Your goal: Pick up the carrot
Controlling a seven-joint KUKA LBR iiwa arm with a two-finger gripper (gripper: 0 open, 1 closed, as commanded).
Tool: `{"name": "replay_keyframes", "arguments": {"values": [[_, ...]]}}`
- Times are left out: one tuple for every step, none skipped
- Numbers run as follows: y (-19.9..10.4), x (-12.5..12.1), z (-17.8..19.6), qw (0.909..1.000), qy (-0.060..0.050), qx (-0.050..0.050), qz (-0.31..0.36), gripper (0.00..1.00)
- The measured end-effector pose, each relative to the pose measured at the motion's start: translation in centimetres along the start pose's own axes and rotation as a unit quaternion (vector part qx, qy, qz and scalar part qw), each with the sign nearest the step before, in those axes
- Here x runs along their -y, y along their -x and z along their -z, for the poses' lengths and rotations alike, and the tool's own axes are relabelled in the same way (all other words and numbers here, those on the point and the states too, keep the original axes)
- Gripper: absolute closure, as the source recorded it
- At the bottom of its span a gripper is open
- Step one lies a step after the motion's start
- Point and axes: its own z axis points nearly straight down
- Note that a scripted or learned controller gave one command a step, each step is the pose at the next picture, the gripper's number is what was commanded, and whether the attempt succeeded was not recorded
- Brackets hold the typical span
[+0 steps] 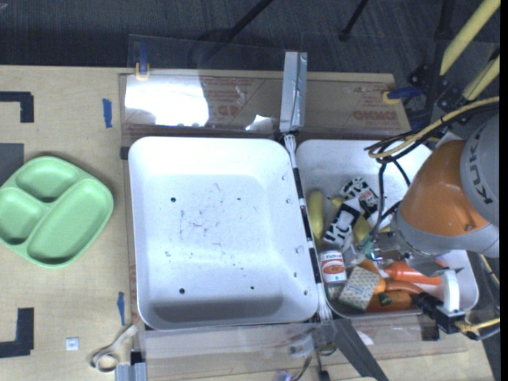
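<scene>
Where the table (63,324) comes closest to the camera, a pale looped scrap (109,357) lies on the wood just off the near corner of the left bin (159,161), a shallow white tray with faint scribbles on its floor. Beside it, the right bin (337,151) is crowded, and the carrot (409,275) lies at its near end. It is a bright, glossy orange length with a pale highlight along its top, stretched crosswise in the bin. A duller orange strip (397,299) sits just below it, closer to the near rim; whether that is part of the same carrot cannot be told. Just beside the carrot's end toward the dividing wall is a tan, speckled block (359,290). Next to that block, against the wall between the bins, stands a small can (333,266) with a red and white label. The tool (378,248) hangs low just beyond the carrot, under the grey arm (444,201) with its orange band, and whether it is wide or narrow cannot be told. Farther in lie a banana (316,213) along the dividing wall and a black and white packet (351,205) near it. Off to the left, well apart from both bins, a green divided plate (51,209) rests on the table. Beyond the bins stands a clear panel (206,94), then dark floor (198,6).
</scene>
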Motion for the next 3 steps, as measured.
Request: {"name": "replay_keyframes", "arguments": {"values": [[0.0,0.0,0.0,1.0,0.0,0.0,0.0,0.0],[4.0,-3.3,-0.1,1.0,-0.002,-0.001,-0.001,0.0],[3.1,-3.5,2.8,0.9999,-0.006,-0.002,0.012,0.0]]}}
